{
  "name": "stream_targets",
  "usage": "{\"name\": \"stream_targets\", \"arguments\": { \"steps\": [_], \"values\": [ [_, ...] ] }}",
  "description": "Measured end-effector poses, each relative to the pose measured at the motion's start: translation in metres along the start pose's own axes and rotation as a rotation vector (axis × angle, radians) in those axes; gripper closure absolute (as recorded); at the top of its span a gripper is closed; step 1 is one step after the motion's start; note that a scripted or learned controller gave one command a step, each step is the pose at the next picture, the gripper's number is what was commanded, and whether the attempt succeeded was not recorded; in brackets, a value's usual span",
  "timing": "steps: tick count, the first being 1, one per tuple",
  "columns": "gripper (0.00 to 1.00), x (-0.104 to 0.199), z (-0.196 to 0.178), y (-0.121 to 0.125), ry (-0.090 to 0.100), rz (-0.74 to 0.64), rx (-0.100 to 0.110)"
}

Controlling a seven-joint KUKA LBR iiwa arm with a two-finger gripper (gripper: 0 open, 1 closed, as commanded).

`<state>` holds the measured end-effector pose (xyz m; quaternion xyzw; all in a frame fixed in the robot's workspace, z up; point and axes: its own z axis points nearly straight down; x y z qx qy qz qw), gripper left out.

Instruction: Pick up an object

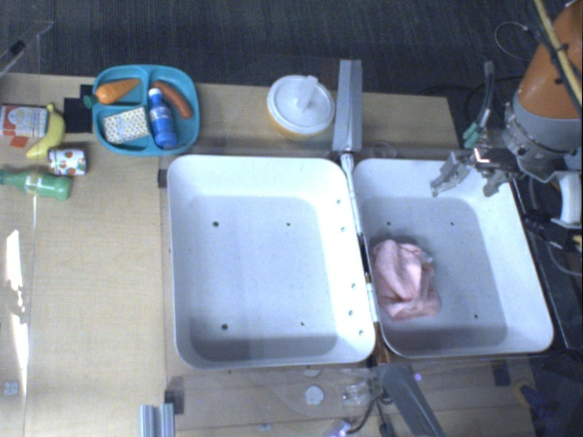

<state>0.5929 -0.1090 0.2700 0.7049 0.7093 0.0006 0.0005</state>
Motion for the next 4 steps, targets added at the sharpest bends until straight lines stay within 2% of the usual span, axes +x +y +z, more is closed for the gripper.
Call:
{"name": "stream_targets", "arguments": {
  "steps": [1,2,3,4],
  "values": [
    [0.0,0.018,0.155,-0.008,0.0,-0.072,0.001],
    [0.0,-0.002,0.179,-0.067,-0.003,-0.169,-0.016],
    [0.0,-0.015,0.179,-0.097,-0.002,0.037,-0.02],
    [1.0,-0.015,0.165,-0.093,-0.005,0.034,-0.031]
  ]
}}
